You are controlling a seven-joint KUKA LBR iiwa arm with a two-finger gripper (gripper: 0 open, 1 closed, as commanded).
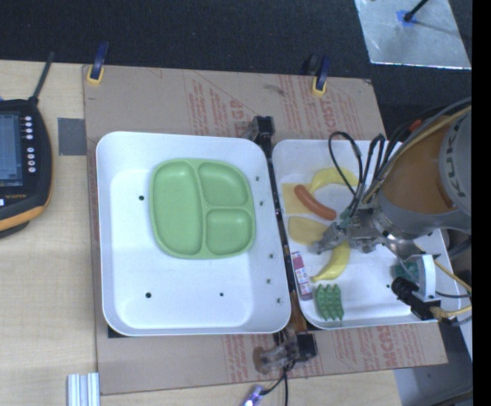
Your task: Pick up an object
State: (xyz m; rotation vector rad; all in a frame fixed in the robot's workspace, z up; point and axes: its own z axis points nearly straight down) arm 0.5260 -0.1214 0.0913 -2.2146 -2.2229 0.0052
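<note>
My gripper (336, 237) is down in the right bin (365, 315), near its middle, right over a yellow banana (336, 265). The banana's upper end lies under the fingertips. A red-orange sausage (309, 201) lies just up and left of the gripper. A pale yellow slice (302, 227) sits to its left, and a yellow curved piece (328, 178) lies behind it. A green ridged block (329, 300) rests near the bin's front edge, next to a small pink-and-white packet (302, 276).
The left bin (127, 252) holds a green divided plate (202, 207). A teach pendant (4, 163) lies on the bench at the far left. Black cables (355, 163) loop above the wrist. The arm's grey body (422, 193) covers the right bin's right side.
</note>
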